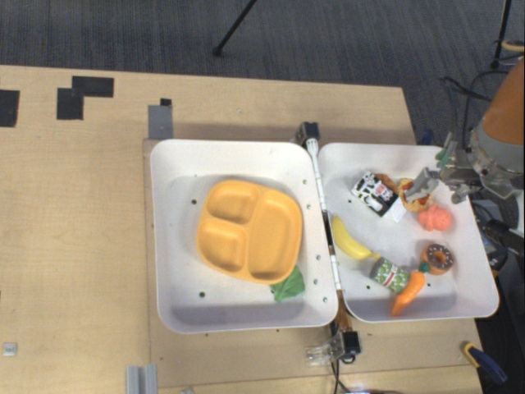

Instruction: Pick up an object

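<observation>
Jaws cannot be made out clearly, so their state stays uncertain. From the camera view, the gripper [425,185] hangs over the right bin [484,302], above a pink object [436,218] and beside a black-and-white object [376,192]. Nearby lie a banana [351,243], a donut [438,258] and a carrot [408,292]. An orange divided plate [248,230] sits in the left bin [172,220].

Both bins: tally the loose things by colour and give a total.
Yellow or orange: 3, plate, banana, carrot
Green: 2, leafy piece, can
Pink: 1, lump
Black and white: 1, toy
Brown: 1, doughnut
Total: 8
</observation>
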